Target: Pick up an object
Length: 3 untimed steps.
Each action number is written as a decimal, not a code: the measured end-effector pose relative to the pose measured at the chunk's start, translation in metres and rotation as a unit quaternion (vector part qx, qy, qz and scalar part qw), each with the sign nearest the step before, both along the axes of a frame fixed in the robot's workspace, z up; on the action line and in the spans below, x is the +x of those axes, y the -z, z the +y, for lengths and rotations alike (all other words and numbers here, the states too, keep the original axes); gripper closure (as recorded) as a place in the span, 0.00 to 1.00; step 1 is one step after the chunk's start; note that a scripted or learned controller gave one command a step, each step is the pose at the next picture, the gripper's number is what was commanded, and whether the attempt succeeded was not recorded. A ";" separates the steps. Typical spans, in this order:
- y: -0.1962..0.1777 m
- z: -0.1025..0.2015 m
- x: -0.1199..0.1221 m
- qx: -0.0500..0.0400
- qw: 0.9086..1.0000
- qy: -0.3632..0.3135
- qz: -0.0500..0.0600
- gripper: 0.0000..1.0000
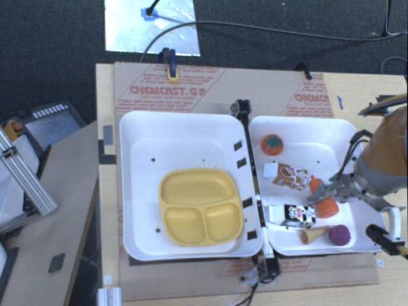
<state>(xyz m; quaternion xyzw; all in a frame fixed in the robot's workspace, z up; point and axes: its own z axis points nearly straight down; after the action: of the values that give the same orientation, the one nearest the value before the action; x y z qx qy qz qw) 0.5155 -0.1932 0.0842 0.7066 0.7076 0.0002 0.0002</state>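
My gripper (328, 193) reaches into the right bin (319, 139) from the right, low over its middle. An orange carrot-like toy (325, 204) lies right under and against the gripper's tip. Just left of it lies a brown and white packet (290, 176). A black and white cow-print box (298, 214) sits toward the front. An ice-cream cone toy (312, 235) and a purple ball (340, 234) rest at the bin's front edge. A round orange fruit with a green top (272, 144) sits at the back left of this bin.
The left bin (146, 139) bears a yellow divided plate (199, 205). The arm's grey body and orange band (392, 148) hang over the right bin's right side. A black divider strip (245, 164) runs between the bins. Cables cross the bench behind.
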 end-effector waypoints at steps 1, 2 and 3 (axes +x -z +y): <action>-0.012 -0.001 0.001 -0.001 1.000 0.000 -0.002 1.00; -0.075 -0.004 0.003 -0.001 1.000 -0.001 -0.002 1.00; -0.127 -0.005 0.005 -0.001 1.000 -0.002 -0.003 1.00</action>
<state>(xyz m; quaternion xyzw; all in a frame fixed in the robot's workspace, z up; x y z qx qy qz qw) 0.5200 -0.1978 0.2112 0.7054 0.7088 0.0015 0.0034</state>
